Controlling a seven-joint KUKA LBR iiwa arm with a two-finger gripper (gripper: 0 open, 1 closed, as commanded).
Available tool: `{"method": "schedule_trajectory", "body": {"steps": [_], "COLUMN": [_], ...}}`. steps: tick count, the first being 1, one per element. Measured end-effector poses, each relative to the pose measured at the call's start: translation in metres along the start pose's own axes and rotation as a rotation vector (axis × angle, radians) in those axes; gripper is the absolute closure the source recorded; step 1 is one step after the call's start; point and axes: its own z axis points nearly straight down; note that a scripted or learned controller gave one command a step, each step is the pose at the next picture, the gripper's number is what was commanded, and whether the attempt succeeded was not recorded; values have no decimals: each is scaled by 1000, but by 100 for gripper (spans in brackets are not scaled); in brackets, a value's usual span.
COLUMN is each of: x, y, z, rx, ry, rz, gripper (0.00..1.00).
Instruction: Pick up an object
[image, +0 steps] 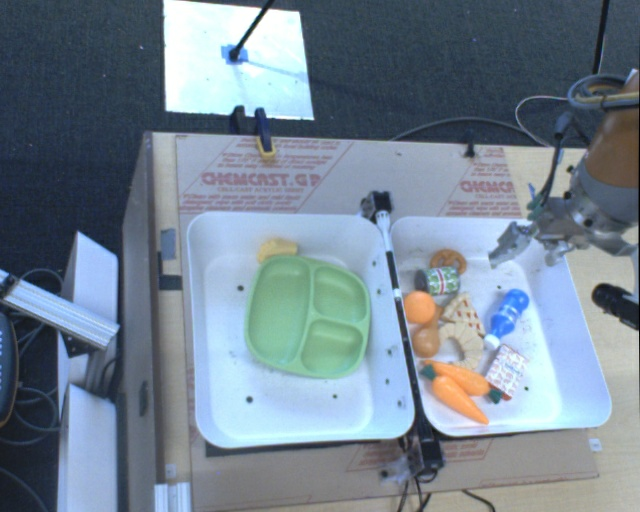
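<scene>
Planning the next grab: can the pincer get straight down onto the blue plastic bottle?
Probably yes: the blue plastic bottle lies uncovered in the right white bin, just below the pincer.

Right bin (585, 350): clutter packed along left edge – can (441, 279), cookie (447, 260), two oranges (421, 307), cracker (462, 316), carrots (458, 388) toward near-left corner. Blue bottle (505, 314) + small carton (505, 371) mid-bin, tight gaps btwn items. Bare floor along right edge & far-right corner, though gripper (530, 243) hangs over far edge there. Left bin (215, 330): green divided plate (308, 316) fills centre, yellow piece (278, 248) at its far edge; open strips along left & near edges. Divider clamp (378, 207) stands btwn bins.
</scene>
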Motion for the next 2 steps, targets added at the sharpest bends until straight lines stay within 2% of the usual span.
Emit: {"method": "schedule_trajectory", "body": {"steps": [1,2], "x": [-40,-36], "y": [3,0], "z": [96,161], "rx": [2,1], "ry": [-1,0], "rz": [2,2], "gripper": [0,0]}}
